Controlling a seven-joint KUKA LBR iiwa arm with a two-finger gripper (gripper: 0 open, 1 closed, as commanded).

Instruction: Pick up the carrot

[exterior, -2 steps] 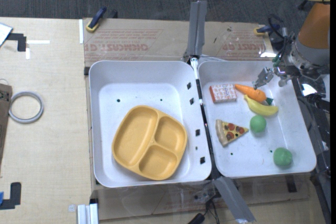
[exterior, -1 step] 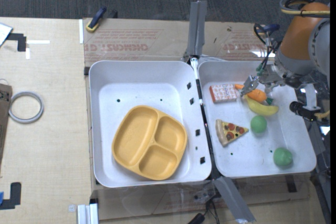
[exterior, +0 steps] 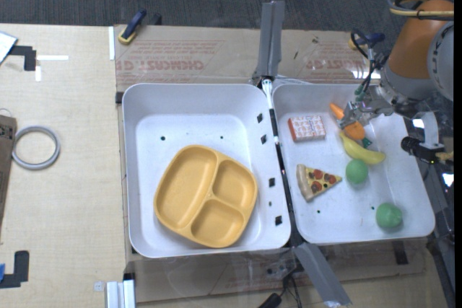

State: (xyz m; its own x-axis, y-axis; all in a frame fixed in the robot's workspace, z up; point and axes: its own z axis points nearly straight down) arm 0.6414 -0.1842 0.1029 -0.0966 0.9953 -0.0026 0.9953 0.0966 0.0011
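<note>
Two white bins side by side on the bench. Left bin (exterior: 137, 119) holds a big yellow divided plate (exterior: 206, 195), three compartments, sitting toward the near side. Right bin (exterior: 411, 227) has all the small stuff. Outside the bins, far left on the bench, a roll of tape (exterior: 33, 147) lies flat.

Arm (exterior: 419, 47) comes in from the right, grey w/ orange band, bent down over the right bin's far-right part. Gripper (exterior: 356, 119) is low, right at the carrot.

In the right bin: pizza slice (exterior: 316, 181) near the centre divider, tip pointing right. Red-and-white cracker block (exterior: 307, 128) farther back, just beside the divider. Banana (exterior: 361, 150) lies slanted, touching or nearly touching the carrot's near end. Green ball (exterior: 356, 172) just below the banana; second green ball (exterior: 389, 216) at the near-right corner, well apart from the rest.

Carrot (exterior: 346, 123): orange, far-middle of the right bin, between cracker block and gripper, banana crowding it on the near side. Fingers sit on/over its right part; can't tell whether they're spread or clamped on it.
</note>
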